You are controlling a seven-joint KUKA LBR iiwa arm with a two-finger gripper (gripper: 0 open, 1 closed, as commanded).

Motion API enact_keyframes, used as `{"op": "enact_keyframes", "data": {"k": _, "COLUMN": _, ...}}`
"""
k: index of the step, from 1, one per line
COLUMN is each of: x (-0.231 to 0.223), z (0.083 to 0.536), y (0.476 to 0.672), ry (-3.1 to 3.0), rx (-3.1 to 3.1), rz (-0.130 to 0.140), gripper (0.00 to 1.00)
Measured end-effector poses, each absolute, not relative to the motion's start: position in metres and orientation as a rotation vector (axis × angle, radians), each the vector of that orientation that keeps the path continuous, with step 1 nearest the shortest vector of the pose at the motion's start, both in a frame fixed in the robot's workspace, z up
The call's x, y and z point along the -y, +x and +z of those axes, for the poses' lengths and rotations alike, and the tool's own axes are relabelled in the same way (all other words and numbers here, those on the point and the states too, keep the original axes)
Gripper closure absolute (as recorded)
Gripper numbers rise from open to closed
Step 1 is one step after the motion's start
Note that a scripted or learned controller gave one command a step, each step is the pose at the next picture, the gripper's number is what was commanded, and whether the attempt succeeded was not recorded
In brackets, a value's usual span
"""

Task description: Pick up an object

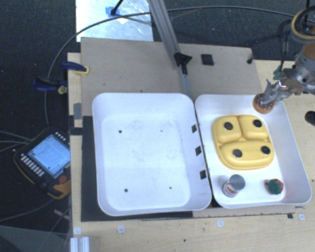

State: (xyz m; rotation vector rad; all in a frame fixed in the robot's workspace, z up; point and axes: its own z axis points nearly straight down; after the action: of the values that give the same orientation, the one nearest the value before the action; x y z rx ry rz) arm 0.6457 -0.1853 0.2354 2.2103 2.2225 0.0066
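From where I stood, the arm [308, 46] came in at about two o'clock and hung over the far rim of the right-hand bin [296, 146]. Its gripper [270, 96] pointed down and leftwards, and at its tip sat a small round brownish object [262, 105], right at the bin's upper edge. Whether that object was truly pinched or merely lay under the tip I could not tell; the tip was too small and blurred to judge.

The other candidates lay in the same bin: a large yellow moulded piece [243, 142] with four dark spots in the middle, a small silvery can-like thing [232, 185] at about seven o'clock from it, and a little green-and-orange item [274, 186] at five o'clock. The left-hand bin [102, 156] sat just beside, touching along the middle seam.

What worried me was the position. The brownish object sat so close to the rim that a grip on it looked shallow, and I judged it could slip free on any lift or roll off over the edge onto the bench [147, 62]. If the tip came down further, it might also strike the bin's wall and shove the whole bin aside.
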Motion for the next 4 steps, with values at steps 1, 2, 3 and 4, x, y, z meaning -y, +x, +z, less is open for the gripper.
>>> {"op": "enact_keyframes", "data": {"k": 1, "x": 0.124, "z": 0.238, "y": 0.632, "ry": 2.209, "rx": -2.233, "rz": 0.005, "gripper": 1.00}}
{"op": "enact_keyframes", "data": {"k": 2, "x": 0.080, "z": 0.235, "y": 0.617, "ry": 2.213, "rx": -2.231, "rz": 0.001, "gripper": 1.00}}
{"op": "enact_keyframes", "data": {"k": 3, "x": 0.019, "z": 0.241, "y": 0.614, "ry": 2.210, "rx": -2.235, "rz": 0.005, "gripper": 1.00}}
{"op": "enact_keyframes", "data": {"k": 4, "x": -0.040, "z": 0.235, "y": 0.607, "ry": 2.211, "rx": -2.234, "rz": 0.003, "gripper": 1.00}}
